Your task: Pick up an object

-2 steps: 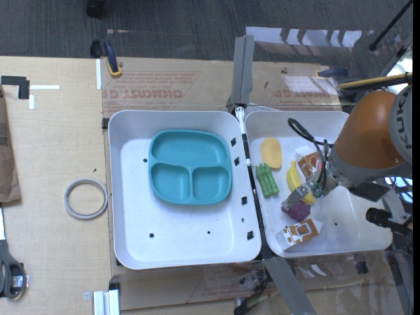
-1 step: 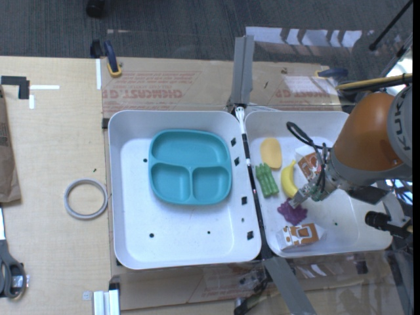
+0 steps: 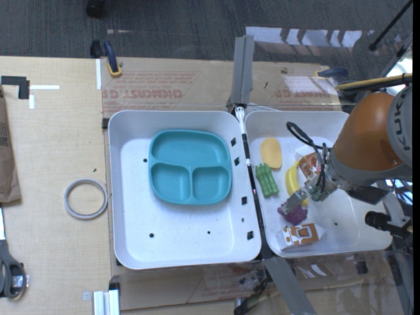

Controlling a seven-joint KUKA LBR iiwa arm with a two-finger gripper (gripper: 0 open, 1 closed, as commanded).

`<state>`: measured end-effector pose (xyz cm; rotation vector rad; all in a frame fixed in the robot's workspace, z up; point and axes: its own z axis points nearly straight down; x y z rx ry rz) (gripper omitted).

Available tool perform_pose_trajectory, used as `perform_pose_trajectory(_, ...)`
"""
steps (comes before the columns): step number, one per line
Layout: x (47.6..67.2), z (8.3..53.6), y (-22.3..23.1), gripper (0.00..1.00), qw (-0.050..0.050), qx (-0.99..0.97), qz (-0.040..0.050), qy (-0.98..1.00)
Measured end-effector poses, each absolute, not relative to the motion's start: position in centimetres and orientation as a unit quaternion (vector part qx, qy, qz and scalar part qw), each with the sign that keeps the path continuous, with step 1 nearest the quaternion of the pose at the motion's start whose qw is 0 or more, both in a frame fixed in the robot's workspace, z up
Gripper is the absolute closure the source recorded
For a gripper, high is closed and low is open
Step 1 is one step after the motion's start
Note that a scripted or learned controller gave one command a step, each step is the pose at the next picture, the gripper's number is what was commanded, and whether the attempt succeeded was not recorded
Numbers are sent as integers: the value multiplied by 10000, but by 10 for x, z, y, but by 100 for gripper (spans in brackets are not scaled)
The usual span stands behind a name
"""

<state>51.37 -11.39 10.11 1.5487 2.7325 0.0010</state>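
Gripper (image 3: 303, 197) sits low in the right bin (image 3: 341, 238); finger state cannot be told. A purple object (image 3: 293, 210) lies directly beneath its tip, contact unclear. Banana (image 3: 292, 179) just beside, green item (image 3: 267, 180) beyond it, teal tray (image 3: 191, 167) farther left.

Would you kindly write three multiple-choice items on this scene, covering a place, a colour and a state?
1. Where does the divided plate lie?
A. in the left bin
B. in the right bin
C. on the wooden bench

2. What colour is that plate?
A. red
B. teal
C. black

3. How does the plate sit?
A. flat, hollows facing up
B. upside down
C. on edge against a wall

Answers: 1 A, as it rests on the left bin's floor; 2 B, as its whole surface is teal; 3 A, as its three compartments show from above.
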Motion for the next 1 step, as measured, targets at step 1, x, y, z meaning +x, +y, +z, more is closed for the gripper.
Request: perform_pose_trajectory(1,514,110,-115,100,6,4951,5,8689)
